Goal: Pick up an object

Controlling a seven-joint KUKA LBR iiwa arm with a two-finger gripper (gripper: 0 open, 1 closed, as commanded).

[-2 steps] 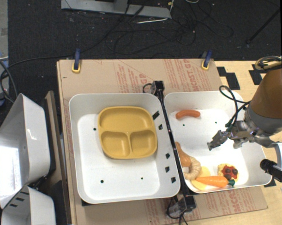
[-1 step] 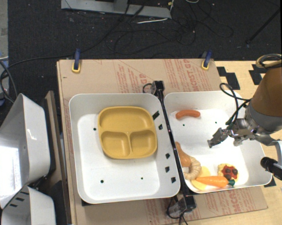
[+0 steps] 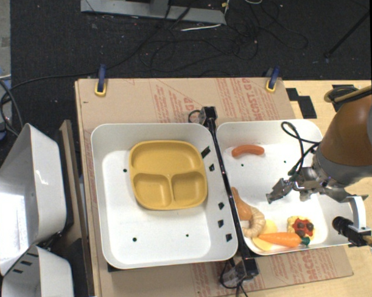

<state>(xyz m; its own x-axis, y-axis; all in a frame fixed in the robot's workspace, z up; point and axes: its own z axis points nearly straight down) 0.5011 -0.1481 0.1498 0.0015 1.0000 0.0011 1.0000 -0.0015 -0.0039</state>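
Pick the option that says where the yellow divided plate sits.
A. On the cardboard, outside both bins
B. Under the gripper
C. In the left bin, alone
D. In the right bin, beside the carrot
C: the plate lies inside the left bin with nothing else in it, while the carrot and sausage lie in the right bin, where the gripper hovers.

Gripper (image 3: 279,192) hangs over the right bin (image 3: 267,131), nothing between its fingers. Below it: croissant (image 3: 254,220), carrot (image 3: 279,238), pizza slice (image 3: 301,225). Sausage (image 3: 247,150) up top. Left bin (image 3: 108,196): 1 yellow tray (image 3: 168,174).
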